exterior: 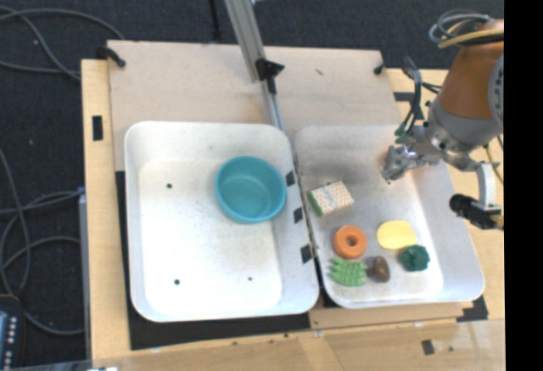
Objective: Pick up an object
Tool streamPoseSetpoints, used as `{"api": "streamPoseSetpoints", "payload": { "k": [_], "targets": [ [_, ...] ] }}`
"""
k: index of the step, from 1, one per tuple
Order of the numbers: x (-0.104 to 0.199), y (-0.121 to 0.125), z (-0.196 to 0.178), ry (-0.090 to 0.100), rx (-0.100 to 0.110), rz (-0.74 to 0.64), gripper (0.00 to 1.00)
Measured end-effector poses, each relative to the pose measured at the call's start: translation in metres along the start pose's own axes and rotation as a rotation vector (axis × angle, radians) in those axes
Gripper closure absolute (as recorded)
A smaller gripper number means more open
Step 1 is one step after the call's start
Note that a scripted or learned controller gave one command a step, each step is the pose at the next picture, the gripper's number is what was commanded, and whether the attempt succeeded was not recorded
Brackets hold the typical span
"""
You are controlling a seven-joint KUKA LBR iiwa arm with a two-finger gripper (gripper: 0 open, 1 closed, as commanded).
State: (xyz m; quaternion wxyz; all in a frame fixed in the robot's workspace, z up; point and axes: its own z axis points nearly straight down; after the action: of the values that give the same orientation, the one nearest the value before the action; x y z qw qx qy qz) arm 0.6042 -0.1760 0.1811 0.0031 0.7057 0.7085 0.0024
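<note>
Ridged green toy (347, 272) beside orange ring (349, 241); metallic hand (395, 164) above, grip state unclear.

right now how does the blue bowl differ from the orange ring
The blue bowl is far larger than the orange ring. The bowl is a closed dish, open side up; the ring has a hole through its middle. The bowl sits alone in the left bin; the ring lies among other small items in the right bin. Both are round.

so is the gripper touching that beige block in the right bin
Apart. In the camera view the gripper hangs over bare bin floor, with a clear strip of white between it and the beige block, which lies lower left of it.
</note>
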Motion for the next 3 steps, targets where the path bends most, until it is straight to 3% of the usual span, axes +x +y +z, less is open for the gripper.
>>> {"api": "streamPoseSetpoints", "payload": {
  "k": [1, 2, 3],
  "targets": [
    [-0.001, 0.002, -0.055, -0.001, 0.0, 0.0, 1.0],
    [-0.002, 0.003, -0.058, 0.0, 0.005, -0.003, 1.0],
    [0.046, -0.014, -0.063, 0.002, 0.007, -0.002, 1.0]
  ]
}}
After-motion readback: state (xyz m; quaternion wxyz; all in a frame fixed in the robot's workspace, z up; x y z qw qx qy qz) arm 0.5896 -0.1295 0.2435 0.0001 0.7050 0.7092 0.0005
